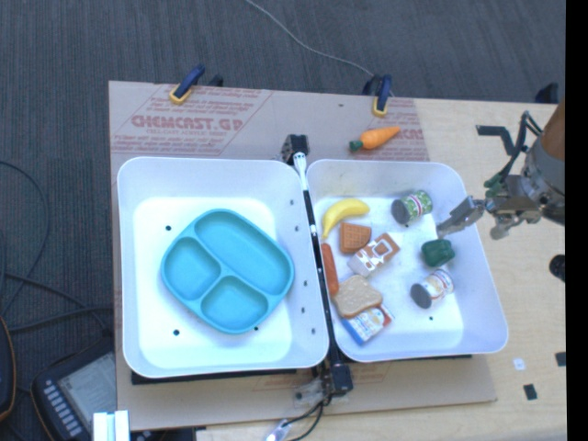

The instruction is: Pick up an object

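On the left of the surface [230, 108], a shallow white left bin [138, 246] holds a blue divided plate [227, 270] with three compartments, lying flat near the bin's middle. Between the two bins runs a dark divider strip with a black clip [295, 145] at its far end. Just right of that strip, in the right bin [478, 329], an orange-red sausage-like piece [329, 266] lies along the bin's left wall, with a yellow banana [344, 213] above it and a slice of toast [356, 295] below it. A reddish-brown waffle-like square [355, 237] sits just beside the banana, and a small brown-and-white carton [375, 253] lies just right of it. Near the bin's front edge, a flat red-and-blue packet [368, 323] touches the toast. Behind the bin, on the bare surface, a toy carrot [375, 139] lies near a blue-and-yellow clamp [381, 95]. Further right inside the bin, a green-labelled can [412, 206] lies on its side toward the back, a dark green pepper-like piece [437, 252] sits below it, and a second can [431, 288] lies on its side near that. At the far right, the gripper [478, 211] hangs over the bin's right rim, with one finger [457, 217] reaching toward the green can and the pepper, apart from both; it grasps nothing, and whether it is released or clenched I cannot tell.
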Tool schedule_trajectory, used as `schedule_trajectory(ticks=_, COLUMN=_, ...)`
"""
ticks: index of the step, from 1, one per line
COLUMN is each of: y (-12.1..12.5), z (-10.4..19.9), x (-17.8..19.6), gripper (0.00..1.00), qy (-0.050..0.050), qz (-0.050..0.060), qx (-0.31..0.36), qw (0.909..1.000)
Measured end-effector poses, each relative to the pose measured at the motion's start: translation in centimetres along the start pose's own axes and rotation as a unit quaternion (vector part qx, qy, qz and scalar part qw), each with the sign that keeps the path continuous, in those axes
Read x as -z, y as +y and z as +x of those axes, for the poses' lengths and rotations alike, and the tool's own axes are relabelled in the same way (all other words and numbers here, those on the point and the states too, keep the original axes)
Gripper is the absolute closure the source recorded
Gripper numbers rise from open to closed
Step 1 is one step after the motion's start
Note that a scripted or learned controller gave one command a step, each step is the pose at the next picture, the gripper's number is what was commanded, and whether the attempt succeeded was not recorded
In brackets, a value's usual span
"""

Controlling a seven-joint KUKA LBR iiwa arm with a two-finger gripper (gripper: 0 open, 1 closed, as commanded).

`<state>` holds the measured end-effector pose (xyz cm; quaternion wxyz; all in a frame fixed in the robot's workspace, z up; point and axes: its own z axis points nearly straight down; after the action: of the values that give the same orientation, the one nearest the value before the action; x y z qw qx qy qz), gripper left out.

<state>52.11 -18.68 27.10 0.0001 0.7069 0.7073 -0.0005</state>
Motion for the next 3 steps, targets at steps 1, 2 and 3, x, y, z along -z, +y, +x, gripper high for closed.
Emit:
schedule_trajectory(ticks=1, y=8.5, z=-2.8, x=-17.5, gripper=0.0, qy=0.006, qz=-0.003, qx=0.003, qw=1.0)
schedule_trajectory(ticks=2, y=3.1, z=2.9, x=-18.2, gripper=0.0, qy=-0.002, qz=-0.005, qx=0.0, qw=1.0)
schedule_trajectory(ticks=3, y=3.1, z=2.8, x=-17.2, gripper=1.0, qy=-0.002, qz=-0.006, qx=0.0, qw=1.0)
